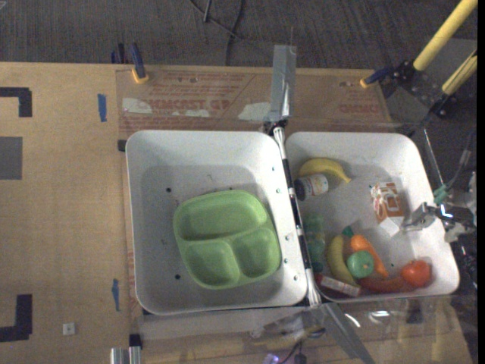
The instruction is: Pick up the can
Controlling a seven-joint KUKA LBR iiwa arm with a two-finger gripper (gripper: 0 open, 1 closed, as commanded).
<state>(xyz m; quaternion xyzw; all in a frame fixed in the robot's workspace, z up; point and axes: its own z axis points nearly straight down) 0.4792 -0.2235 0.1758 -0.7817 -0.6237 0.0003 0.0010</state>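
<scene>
Can (pixel 317 186) not picked yet, nothing lifted. Gripper (pixel 424 217) sits low at the right bin's (pixel 356 139) right wall; too small and blurred to tell whether it is wide or narrow, and nothing is visibly in it. Nearest to it is the carton (pixel 386 201), then the toy fruit (pixel 362 262). Can lies on its side near the bin's left wall, just beside the banana (pixel 324 167), well apart from the gripper. Left to do, by my read: cross the bin, grasp, lift. Left bin (pixel 201 144) holds a green tray (pixel 226 237).
</scene>
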